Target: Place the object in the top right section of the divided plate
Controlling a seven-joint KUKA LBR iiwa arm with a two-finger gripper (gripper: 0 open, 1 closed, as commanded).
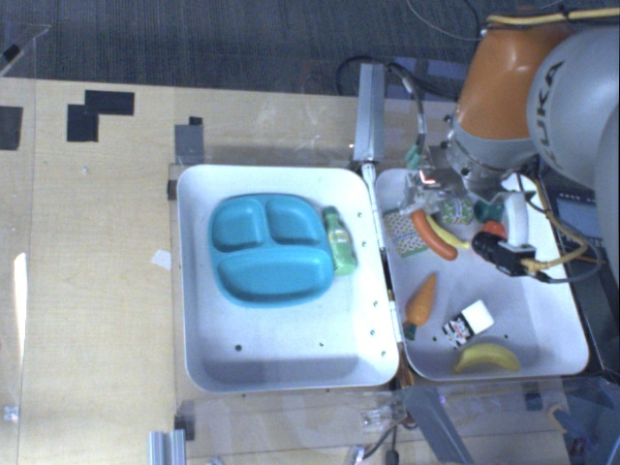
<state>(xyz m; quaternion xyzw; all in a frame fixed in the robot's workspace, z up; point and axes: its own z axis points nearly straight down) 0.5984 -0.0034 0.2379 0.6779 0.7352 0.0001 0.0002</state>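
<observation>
A blue divided plate [266,250] lies in the left bin [291,361], with two small sections at its far side and one large section nearer me. A green bottle [339,241] lies just off the plate's right rim. My gripper [432,194] hangs over the far left part of the right bin [542,342], directly above a red and yellow hot dog toy [434,235] and a patterned pouch [404,232]. Whether it touches either of them is hidden by the wrist.
The right bin also holds an orange carrot [420,300], a yellow banana [487,357] and a small white block [475,316]. A black cable with a plug [504,255] trails off the wrist. A metal divider [366,114] stands between the bins.
</observation>
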